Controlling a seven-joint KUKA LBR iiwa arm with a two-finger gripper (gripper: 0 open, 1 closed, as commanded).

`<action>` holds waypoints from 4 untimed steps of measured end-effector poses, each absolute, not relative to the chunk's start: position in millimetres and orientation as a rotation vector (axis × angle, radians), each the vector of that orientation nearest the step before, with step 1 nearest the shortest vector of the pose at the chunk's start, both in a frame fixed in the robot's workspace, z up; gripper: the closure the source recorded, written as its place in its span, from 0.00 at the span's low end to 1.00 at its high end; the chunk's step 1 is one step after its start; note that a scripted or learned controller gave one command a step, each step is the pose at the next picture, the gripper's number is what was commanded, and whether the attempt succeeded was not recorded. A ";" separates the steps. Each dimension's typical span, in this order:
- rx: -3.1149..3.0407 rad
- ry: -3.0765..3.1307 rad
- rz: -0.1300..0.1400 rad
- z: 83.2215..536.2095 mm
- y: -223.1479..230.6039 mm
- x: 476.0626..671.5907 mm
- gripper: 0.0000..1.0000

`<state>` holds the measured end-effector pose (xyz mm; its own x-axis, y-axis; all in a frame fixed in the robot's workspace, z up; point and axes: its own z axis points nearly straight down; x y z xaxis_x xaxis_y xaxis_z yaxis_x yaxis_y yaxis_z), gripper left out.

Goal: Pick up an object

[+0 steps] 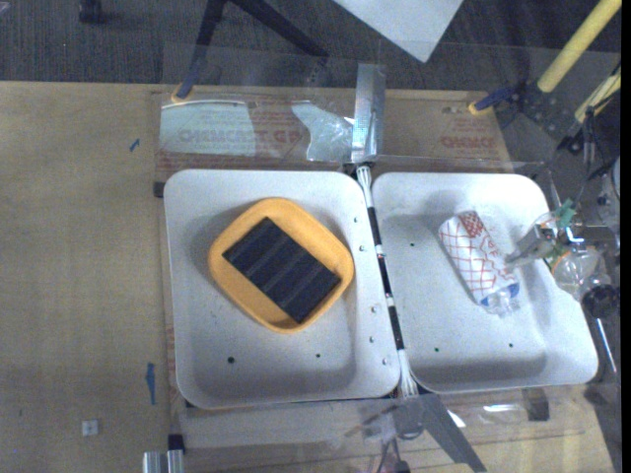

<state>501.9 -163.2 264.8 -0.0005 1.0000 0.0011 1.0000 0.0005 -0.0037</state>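
While I reach in from the right, my gripper sits over the right rim of the right bin, about halfway between its near and far sides. It is small and partly lost against the clutter at the edge, so I cannot tell how wide my grip stands, and I see nothing clearly caught in it.

Just to the left of me lies a white bottle with a red pattern, on its side on the bin floor. It runs at a slant, its far end toward the left and its near end toward the right, where it looks clear and bluish. A thin pale part of my tool points toward it; whether it touches I cannot say.

The left bin holds a rounded yellow object with a dark ribbed panel, lying flat near the bin's middle and turned at an angle. The two bins touch along their shared edge.

Both stand on a wooden bench. Beyond their far side lies a clear plastic sheet over cardboard with red lettering.
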 end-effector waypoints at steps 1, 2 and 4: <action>-2.202 -2.237 0.003 170.8 -124.0 537.8 0.00; -2.110 -2.344 -0.010 118.4 -146.0 566.9 0.00; -2.013 -2.457 -0.013 112.0 -141.7 586.6 0.00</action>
